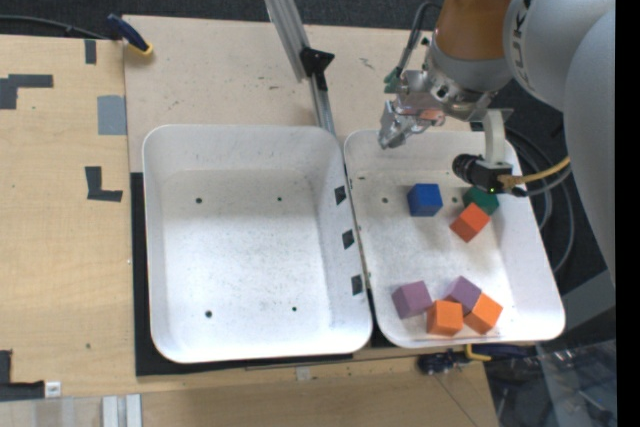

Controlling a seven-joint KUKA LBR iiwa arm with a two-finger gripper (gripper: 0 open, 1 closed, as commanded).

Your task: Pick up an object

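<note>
In the right bin (pixel 520 260), a blue cube (pixel 425 199) lies near the far middle. A green block (pixel 484 200) and a red-orange block (pixel 469 222) sit just right of it, touching each other. Near the bin's front, two purple cubes (pixel 411 298) (pixel 465 291) and two orange cubes (pixel 445 317) (pixel 485 312) form a cluster. My gripper (pixel 394 133) hangs over the bin's far left corner, up and to the left of the blue cube, with no object visible in it.
The left bin (pixel 160 215) stands beside the right one, sharing a middle wall. A slanted metal rail (pixel 285 5) runs down to the bins' far junction. A black fitting with a cable (pixel 482 171) sits at the right bin's far right rim.
</note>
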